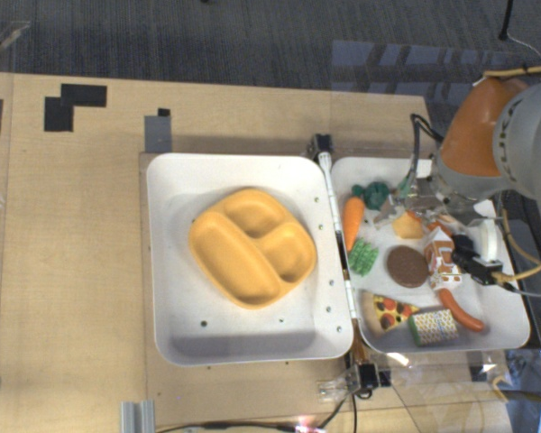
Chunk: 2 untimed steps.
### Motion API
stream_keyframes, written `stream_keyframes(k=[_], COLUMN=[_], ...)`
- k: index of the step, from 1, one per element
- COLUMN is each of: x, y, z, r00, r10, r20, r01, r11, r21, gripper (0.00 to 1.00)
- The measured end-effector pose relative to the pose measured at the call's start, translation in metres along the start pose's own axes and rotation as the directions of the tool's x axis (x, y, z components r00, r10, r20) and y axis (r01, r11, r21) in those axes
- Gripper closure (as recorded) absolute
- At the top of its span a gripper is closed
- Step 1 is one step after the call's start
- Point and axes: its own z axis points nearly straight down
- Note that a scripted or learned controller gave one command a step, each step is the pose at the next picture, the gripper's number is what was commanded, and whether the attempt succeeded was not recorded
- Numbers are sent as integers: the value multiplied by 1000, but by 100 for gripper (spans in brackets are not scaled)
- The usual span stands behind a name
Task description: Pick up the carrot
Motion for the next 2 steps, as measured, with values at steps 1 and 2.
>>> stream_keyframes(k=[1,2], x=[18,18], y=[26,30], z=[15,1], r00=[919,922], r10=[393,386], r20=[4,3], r01=[-393,-386], r11=[919,922], r21=[17,5], gripper=[0,100])
